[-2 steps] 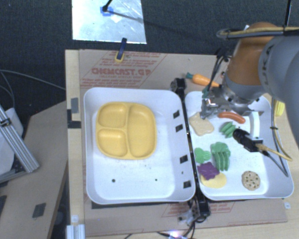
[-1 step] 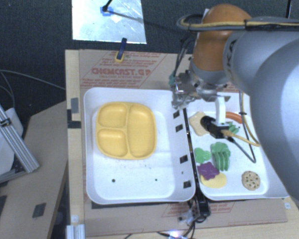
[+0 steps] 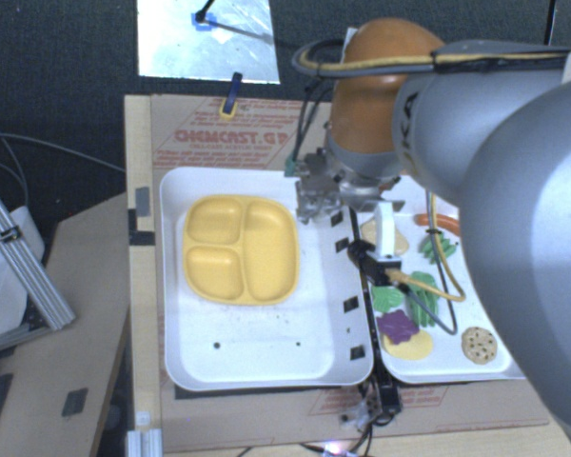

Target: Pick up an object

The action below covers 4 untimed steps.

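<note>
My pincer hung over the bin divider; couldn't tell its state. Best bet was dropping squarely over the cookie.

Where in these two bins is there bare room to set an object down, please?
The left bin has a bare strip of floor between the yellow divided plate and the bin's near rim, and a narrower strip right of the plate. The right bin is crowded: purple piece, green pieces, cookie and the arm overhead.
</note>
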{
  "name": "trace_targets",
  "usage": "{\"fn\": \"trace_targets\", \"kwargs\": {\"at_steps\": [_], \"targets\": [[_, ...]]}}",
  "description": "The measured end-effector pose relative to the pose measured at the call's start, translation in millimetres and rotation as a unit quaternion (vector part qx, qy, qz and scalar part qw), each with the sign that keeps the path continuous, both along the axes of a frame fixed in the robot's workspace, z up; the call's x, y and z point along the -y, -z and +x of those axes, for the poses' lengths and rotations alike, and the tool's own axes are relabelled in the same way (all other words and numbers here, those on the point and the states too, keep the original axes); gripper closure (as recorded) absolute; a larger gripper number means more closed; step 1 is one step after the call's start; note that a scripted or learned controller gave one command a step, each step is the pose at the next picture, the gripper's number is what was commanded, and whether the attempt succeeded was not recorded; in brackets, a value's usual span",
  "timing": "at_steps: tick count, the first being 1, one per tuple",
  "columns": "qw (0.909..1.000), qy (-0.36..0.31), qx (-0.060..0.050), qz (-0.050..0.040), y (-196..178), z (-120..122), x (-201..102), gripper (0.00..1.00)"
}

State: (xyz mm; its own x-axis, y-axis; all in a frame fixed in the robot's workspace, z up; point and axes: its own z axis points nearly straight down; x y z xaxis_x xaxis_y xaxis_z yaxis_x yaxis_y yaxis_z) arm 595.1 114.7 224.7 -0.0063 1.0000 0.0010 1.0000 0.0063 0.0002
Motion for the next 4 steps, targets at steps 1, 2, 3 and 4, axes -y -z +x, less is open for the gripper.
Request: {"fn": "trace_targets", "kwargs": {"at_steps": [1, 2, 3, 4], "targets": [[1.0000, 0.004, 0.000, -0.0011, 41.9, 20.3, 42.5, 1.00], [1.0000, -0.001, 0.003, 0.0007, -29.8, 24.1, -28.3, 1.00], [1.0000, -0.001, 0.003, 0.0013, 43.8, 55.9, -124.5, 1.00], [1.0000, 0.003, 0.003, 0.0004, -34.9, 74.7, -97.4, 1.00]]}}
